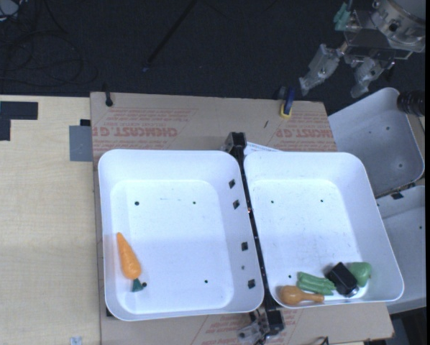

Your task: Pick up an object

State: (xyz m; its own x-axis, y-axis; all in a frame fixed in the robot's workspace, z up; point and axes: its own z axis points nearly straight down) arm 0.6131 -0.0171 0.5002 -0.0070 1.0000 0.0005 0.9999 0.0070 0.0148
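Orange carrot (128, 256) lay in left bin (165, 165), long axis running near-to-far, well apart from gripper (341, 70), which hung spread and empty above right bin's (308, 165) far corner. Closer pile: green pod (316, 283), black block (341, 278).

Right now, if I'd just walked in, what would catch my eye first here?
Probably the orange carrot lying alone in the left bin, near its front left corner. Next, the small cluster in the right bin's front corner: a green pod, a black block and an orange pear-shaped piece. The claw hangs open at top right, beyond both bins.
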